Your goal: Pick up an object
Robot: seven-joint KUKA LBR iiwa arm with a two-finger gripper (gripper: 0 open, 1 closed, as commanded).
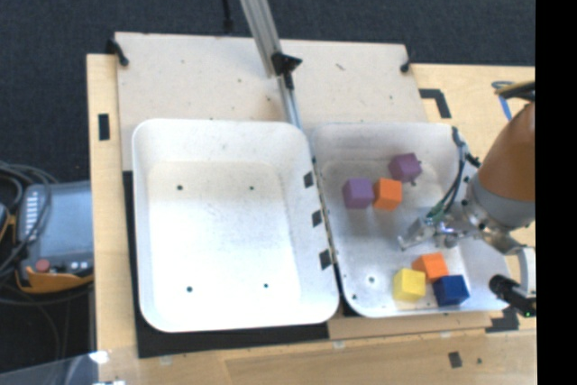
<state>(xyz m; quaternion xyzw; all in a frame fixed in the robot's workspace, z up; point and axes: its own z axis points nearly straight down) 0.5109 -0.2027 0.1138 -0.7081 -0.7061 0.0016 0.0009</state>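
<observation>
The gripper hangs over the right bin, holding no block; whether it is released or clenched I cannot tell. Below it lie a yellow block, an orange block and a blue block, close together. Farther up sit two purple blocks beside a second orange one. The left bin adjoins on the tabletop.

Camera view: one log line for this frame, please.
gripper: over right bin, nothing seen held | upper cubes: two purple, one orange | lower cubes: orange, yellow, blue
</observation>
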